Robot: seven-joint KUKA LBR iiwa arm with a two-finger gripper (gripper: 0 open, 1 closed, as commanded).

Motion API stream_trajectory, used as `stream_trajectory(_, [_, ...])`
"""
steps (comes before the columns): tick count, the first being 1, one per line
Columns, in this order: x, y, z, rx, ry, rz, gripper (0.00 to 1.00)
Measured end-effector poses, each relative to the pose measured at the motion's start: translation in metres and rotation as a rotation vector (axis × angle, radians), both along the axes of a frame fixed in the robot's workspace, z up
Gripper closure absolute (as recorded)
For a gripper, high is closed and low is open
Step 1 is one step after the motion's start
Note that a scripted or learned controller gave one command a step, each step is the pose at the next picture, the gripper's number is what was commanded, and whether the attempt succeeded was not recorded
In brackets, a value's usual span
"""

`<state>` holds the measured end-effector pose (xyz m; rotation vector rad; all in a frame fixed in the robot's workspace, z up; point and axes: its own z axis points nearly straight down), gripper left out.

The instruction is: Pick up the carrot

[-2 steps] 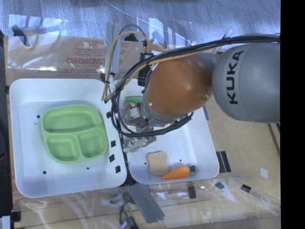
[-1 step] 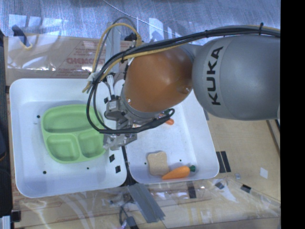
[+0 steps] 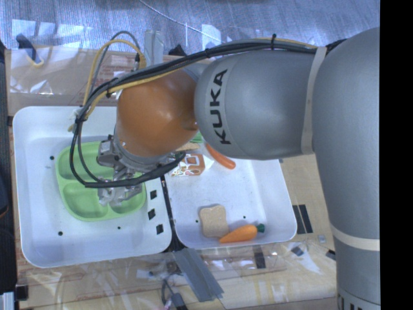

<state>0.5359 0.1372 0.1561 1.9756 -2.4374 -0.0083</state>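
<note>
The carrot (image 3: pixel 239 233), orange with a green stub at its right end, lies near the front wall of the right bin (image 3: pixel 274 192). My gripper (image 3: pixel 117 189) is far from it, down over the green tray (image 3: pixel 77 192) in the left bin (image 3: pixel 39 192), under the orange wrist band. Cables and the wrist crowd the gripper.
A tan bread slice (image 3: pixel 212 220) lies just left of the carrot. A small printed packet (image 3: pixel 192 165) and an orange sausage-like piece (image 3: pixel 220 157) sit at the right bin's back, partly under the arm. The big grey arm link covers the back of the right bin.
</note>
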Motion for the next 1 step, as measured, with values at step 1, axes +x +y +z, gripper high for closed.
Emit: stream_trajectory(1, [-0.0526, 0.0557, 0.0579, 0.002, -0.011, -0.089, 1.0])
